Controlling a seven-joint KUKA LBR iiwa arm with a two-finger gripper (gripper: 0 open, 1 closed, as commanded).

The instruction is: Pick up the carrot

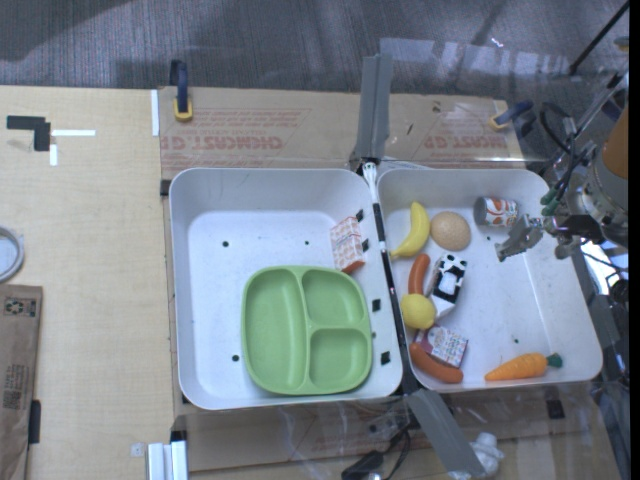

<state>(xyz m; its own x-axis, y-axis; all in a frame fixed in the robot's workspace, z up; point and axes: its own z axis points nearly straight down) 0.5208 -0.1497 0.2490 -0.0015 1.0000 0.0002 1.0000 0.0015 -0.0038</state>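
The orange carrot (518,368) with a green top lies flat near the front right corner of the right bin (560,298), its green end pointing right. My gripper (518,240) hangs over the right side of that bin, below a small can (496,210) and well back from the carrot. Nothing shows between its tips. The arm comes in from the right edge.
The right bin also holds a banana (412,230), a tan ball (451,231), a red sausage (418,273), a black-and-white carton (450,276), a lemon (418,311), a packet (445,345) and another sausage (436,365). The left bin (200,268) holds a green divided plate (308,330) and a snack packet (346,240).
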